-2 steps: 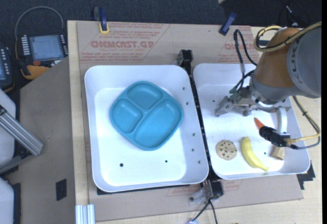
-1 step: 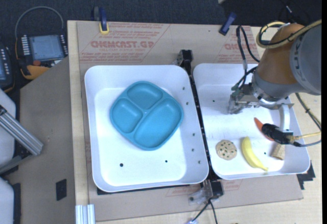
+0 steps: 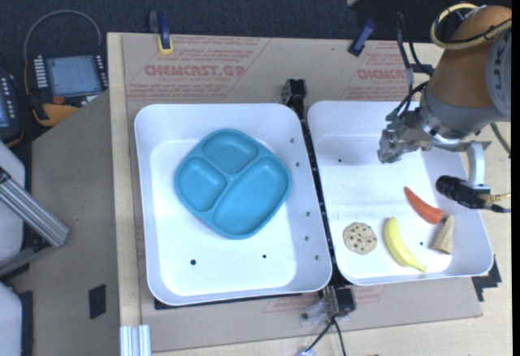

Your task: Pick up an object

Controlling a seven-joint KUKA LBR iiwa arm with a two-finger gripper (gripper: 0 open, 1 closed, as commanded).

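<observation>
A: You're at the approach step, by my reading. The gripper (image 3: 396,143) hangs over the upper part of the right bin (image 3: 349,123), and nothing lies between its fingers. Whether they stand apart or together, I cannot tell from this slant.

B: So what should you aim for?

A: Your candidates all sit toward the lower right of the frame: a banana (image 3: 401,244), a cookie (image 3: 359,238) just to its left, a red pepper-like piece (image 3: 422,204) above the banana, and a tan wedge (image 3: 444,236) at the far right. All lie well apart from the gripper. The left bin (image 3: 154,184) holds a blue divided plate (image 3: 233,182).

B: And the next move?

A: I'd judge you need to carry the gripper down the frame and to the right, centre it over one item, then descend. The banana and the wedge lie near each other, so pick a line that clears the neighbour.

B: The arm's pose?

A: It enters from the right edge, orange band (image 3: 471,45) high in the upper right, wrist bent down and leftward into the bin.
</observation>
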